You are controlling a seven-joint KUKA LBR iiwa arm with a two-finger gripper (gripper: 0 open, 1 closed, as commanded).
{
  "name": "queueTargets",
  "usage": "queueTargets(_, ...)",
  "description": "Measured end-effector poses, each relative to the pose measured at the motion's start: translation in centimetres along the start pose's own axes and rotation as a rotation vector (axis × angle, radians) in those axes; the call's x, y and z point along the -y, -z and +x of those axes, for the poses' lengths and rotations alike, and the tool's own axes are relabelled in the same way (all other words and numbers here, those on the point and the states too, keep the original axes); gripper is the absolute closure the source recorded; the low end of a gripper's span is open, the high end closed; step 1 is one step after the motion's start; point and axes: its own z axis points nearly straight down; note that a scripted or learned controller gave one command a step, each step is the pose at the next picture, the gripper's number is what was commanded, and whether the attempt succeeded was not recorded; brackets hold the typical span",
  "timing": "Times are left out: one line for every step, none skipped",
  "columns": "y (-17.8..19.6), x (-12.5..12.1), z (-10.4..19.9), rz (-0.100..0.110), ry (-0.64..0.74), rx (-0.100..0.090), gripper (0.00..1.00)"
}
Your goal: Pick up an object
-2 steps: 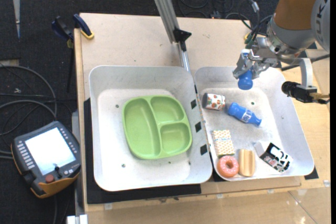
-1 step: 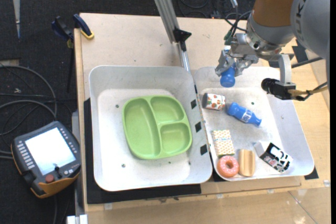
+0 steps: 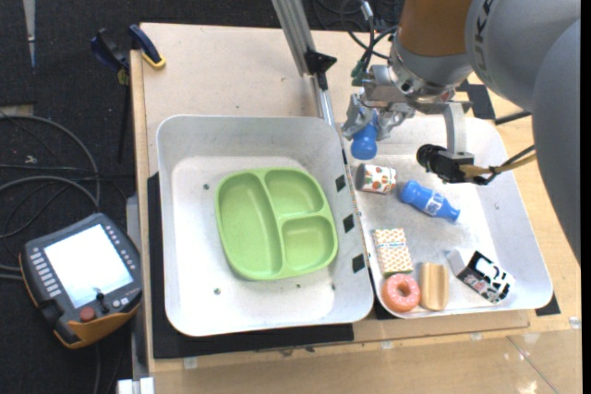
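My gripper hangs over the far left corner of the right bin. Its fingers reach down and close around a small blue rounded object, which sits right at their tips. Whether that object is lifted off the bin floor cannot be told. Lower in the same bin lie a small white and brown carton, a blue bottle on its side, a checked orange and white packet, a pink donut, a tan bread roll and a black and white item.
The left bin holds a green divided plate. A slanted metal post rises behind the wall between the bins. A black cable clamp hangs beside the gripper. A teach pendant lies left of the bench.
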Motion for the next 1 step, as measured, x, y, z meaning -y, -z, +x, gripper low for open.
queueTargets(-0.01, -1.46, 6.12, -0.004, 0.001, 0.000, 1.00)
